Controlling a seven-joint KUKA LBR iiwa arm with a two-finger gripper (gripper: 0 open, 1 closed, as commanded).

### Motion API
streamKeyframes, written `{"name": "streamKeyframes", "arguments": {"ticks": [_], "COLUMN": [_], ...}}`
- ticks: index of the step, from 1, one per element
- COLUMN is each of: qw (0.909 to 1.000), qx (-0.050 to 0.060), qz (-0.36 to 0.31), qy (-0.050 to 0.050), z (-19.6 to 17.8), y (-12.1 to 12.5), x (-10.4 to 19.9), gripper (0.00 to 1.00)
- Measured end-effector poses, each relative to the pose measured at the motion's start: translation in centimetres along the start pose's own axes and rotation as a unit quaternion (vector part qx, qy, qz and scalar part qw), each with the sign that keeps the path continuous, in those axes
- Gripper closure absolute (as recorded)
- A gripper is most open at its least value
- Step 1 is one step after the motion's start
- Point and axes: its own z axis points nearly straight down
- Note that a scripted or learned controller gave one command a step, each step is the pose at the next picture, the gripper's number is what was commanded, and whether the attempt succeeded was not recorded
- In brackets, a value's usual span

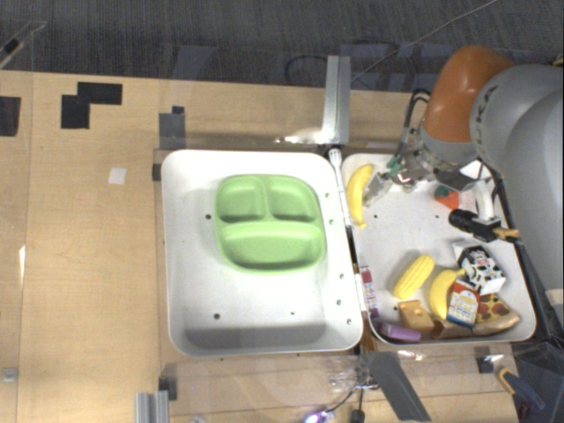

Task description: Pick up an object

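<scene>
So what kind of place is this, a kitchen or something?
More likely a robotics lab bench: a grey arm reaches over two white bins, one holding a green tray, the other toy food like a banana.

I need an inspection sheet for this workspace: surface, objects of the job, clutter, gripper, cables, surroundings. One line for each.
Surface: wooden bench bearing the left bin and the right bin.
Job's things: in the right bin, a banana by the left wall, a corn cob, a cow toy, a pizza slice and small packets at the near edge.
Clutter: green divided plate in the left bin.
Gripper: gripper low beside the banana; finger state unclear.
Cables: one cable across the floor.
Surroundings: dark carpet.
</scene>
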Motion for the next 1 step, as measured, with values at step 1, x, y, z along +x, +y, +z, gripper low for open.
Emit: {"name": "streamKeyframes", "arguments": {"ticks": [1], "qw": [1.0], "qx": [-0.004], "qz": [0.002], "qy": [-0.001], "z": [-9.8], "y": [1.64], "x": [4.68], "gripper": [0.0]}}
